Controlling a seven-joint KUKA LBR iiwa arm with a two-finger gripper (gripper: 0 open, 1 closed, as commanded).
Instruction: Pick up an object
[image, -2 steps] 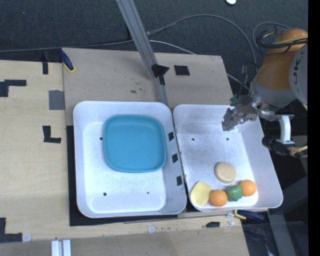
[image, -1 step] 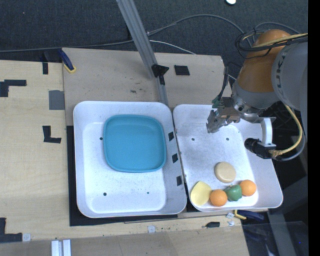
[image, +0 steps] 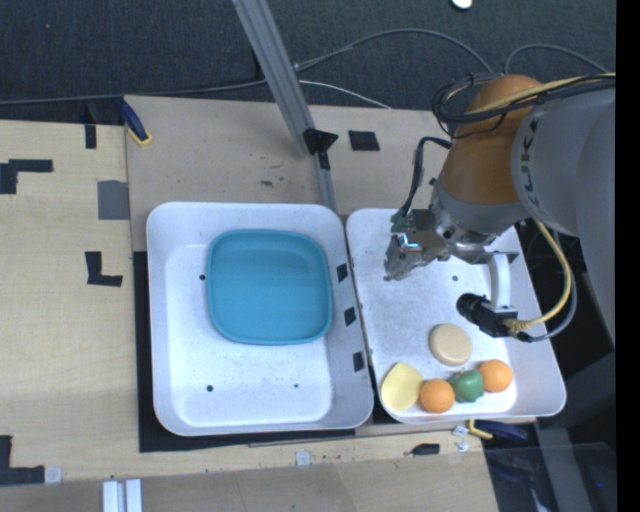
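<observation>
The right bin (image: 400, 320) holds a cluster near its front edge: a cream round piece (image: 451, 344), a yellow piece (image: 402, 386), an orange ball (image: 436, 396), a green piece (image: 467, 386) and a second orange ball (image: 496, 376). My gripper (image: 401, 262) hangs over the far left part of this bin, well behind the cluster. Nothing shows between its fingers. The fingertips are dark and small against the bin floor.
A blue square plate (image: 269, 285) lies in the left bin (image: 180, 330). A grey pole (image: 290, 90) slants across the bench behind the bins. A black fitting with a yellow cable (image: 485, 314) juts over the right bin.
</observation>
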